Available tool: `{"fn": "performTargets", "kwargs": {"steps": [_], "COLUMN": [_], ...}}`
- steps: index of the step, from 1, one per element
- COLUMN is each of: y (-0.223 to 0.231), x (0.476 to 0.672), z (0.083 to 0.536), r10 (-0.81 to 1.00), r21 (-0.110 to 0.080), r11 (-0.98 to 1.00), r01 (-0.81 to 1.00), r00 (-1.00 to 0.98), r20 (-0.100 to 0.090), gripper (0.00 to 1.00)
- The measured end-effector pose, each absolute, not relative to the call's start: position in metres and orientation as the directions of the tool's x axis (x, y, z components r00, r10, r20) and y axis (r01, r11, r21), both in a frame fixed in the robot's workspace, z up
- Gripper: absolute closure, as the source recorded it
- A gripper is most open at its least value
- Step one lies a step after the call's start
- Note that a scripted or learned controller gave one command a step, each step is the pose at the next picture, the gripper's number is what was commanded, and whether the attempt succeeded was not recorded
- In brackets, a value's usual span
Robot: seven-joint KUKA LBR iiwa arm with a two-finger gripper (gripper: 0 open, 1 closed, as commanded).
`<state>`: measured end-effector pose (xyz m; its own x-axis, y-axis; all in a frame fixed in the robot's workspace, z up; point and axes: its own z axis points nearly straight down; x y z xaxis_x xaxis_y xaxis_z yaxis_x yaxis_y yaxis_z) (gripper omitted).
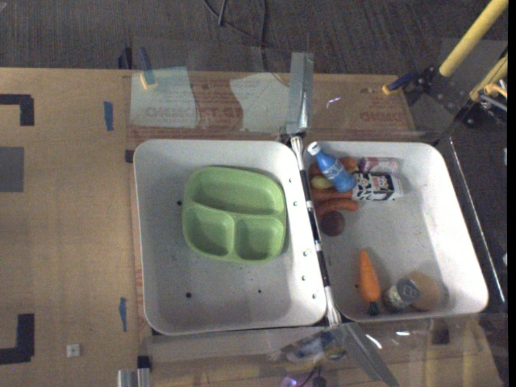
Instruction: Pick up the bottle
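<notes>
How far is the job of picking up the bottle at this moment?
Nothing looks done yet. The blue bottle lies tilted in the right bin, at its upper left corner, against the milk carton and the other toy foods beside it. Nothing is in hand: nothing grips or touches the bottle. The whole job is left: reach it, close on it and lift it. The green tray sits in the left bin.

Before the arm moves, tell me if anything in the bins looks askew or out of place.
Nothing looks spilled or broken. The blue bottle lies tipped on its side in the right bin, crowded against the dividing wall with the milk carton and toy food. The green tray sits slightly skewed in the left bin.
</notes>
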<state>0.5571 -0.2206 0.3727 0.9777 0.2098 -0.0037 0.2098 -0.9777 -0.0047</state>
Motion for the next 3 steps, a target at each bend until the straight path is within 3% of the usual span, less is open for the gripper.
{"fn": "performTargets", "kwargs": {"steps": [1, 2, 3], "y": [-0.221, -0.222, -0.218], "x": [0.558, 0.559, 0.534], "z": [0.382, 0.333, 0.223], "r10": [0.211, 0.200, 0.198], "r21": [-0.005, -0.004, -0.003], "r11": [-0.977, -0.980, -0.980], "r01": [0.211, 0.200, 0.198], "r00": [0.977, 0.980, 0.980], "r20": [-0.004, -0.004, -0.003], "gripper": [1.00, 1.00, 1.00]}}
